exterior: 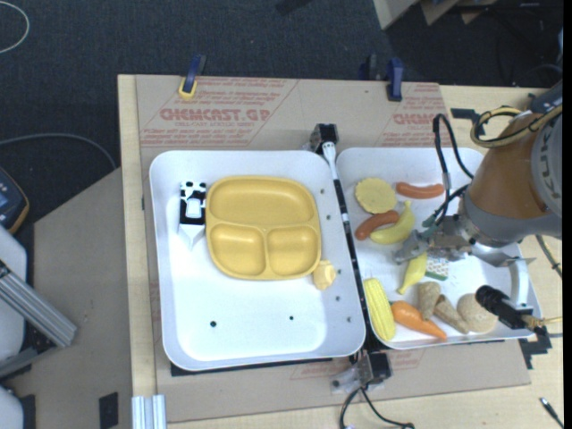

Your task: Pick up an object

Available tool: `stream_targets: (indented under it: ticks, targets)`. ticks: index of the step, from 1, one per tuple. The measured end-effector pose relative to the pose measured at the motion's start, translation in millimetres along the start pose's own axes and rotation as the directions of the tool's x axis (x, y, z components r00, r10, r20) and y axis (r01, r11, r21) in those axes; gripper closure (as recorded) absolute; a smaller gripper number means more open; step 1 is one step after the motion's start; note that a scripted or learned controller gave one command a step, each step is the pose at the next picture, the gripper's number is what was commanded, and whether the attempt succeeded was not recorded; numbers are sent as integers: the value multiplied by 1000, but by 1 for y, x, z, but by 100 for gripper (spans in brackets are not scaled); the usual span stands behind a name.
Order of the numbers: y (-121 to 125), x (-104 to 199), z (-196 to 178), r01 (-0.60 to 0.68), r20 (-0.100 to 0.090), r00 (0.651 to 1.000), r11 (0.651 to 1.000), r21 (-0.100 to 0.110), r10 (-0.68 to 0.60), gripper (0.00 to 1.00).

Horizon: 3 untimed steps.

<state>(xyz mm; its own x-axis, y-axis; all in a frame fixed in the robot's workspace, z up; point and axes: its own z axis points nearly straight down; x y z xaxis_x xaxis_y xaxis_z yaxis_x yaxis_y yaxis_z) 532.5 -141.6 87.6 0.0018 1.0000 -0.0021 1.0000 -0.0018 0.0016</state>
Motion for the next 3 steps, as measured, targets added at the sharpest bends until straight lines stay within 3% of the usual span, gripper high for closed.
stream_targets:
  ticks: [1,3]
  targets:
    - [4,0,-14,0,2,1000,1000,-14,0,100]
    - [10,0,-123,3,1,1000,1000,-6,-3,100]
